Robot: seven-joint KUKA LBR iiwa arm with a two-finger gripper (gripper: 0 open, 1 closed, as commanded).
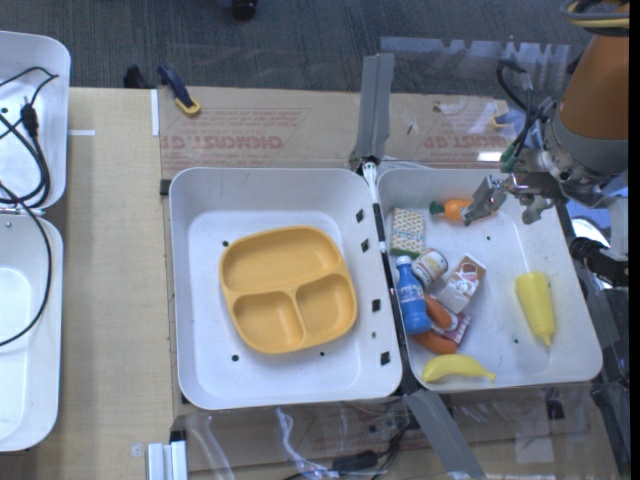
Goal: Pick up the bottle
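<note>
The bottle (409,296) is blue with a white cap and lies along the left wall of the right bin (570,368), pressed against a small can (430,266) and an orange carrot (437,315). My gripper (506,206) hangs over the back of the right bin, well up and to the right of the bottle. It is open, with nothing between its fingers. One fingertip (484,204) sits close to a small orange fruit (455,208).
The right bin also holds a patterned box (407,230), a red-and-white carton (464,282), a banana (458,370) at the front and a yellow corn-like piece (537,306). A yellow divided plate (288,288) lies in the left bin (190,298).
</note>
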